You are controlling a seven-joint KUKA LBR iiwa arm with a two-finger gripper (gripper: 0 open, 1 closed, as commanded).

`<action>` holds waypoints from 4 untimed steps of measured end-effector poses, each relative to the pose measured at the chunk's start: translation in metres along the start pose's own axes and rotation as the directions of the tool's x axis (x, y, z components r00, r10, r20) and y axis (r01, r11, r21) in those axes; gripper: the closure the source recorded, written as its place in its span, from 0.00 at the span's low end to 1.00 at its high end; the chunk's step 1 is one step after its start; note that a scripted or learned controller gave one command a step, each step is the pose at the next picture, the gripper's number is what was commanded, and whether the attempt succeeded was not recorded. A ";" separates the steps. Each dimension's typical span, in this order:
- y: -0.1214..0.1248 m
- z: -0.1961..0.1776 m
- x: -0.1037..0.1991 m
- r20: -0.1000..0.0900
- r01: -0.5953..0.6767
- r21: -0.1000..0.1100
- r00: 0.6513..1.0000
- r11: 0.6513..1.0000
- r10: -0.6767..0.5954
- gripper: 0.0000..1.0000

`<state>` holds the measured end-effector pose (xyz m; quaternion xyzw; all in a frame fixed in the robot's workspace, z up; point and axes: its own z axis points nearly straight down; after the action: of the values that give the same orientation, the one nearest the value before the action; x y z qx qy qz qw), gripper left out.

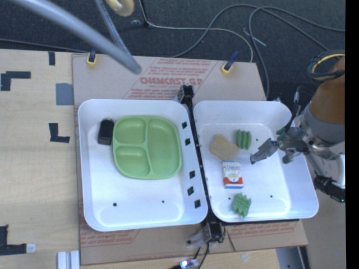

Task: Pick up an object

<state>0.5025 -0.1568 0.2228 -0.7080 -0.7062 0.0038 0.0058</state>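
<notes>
Hovering over right bin (283,116), hand (268,150) spread wide, empty, tan sponge (224,147), carton (232,174) nearby.

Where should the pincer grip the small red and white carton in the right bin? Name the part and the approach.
Grip the red and white carton across its short width, on its two long sides, coming straight down from above. It lies flat on the right bin, with free floor on both sides; the tan block sits close to its upper end.

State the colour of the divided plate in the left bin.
The divided plate is light green, plain and unpatterned, shown clearly in the camera view.
</notes>
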 end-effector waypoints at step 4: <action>0.013 0.136 -0.002 0.001 0.003 -0.014 1.000 1.000 -0.003 0.00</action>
<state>0.5133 -0.1584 0.0863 -0.7070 -0.7072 -0.0007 0.0004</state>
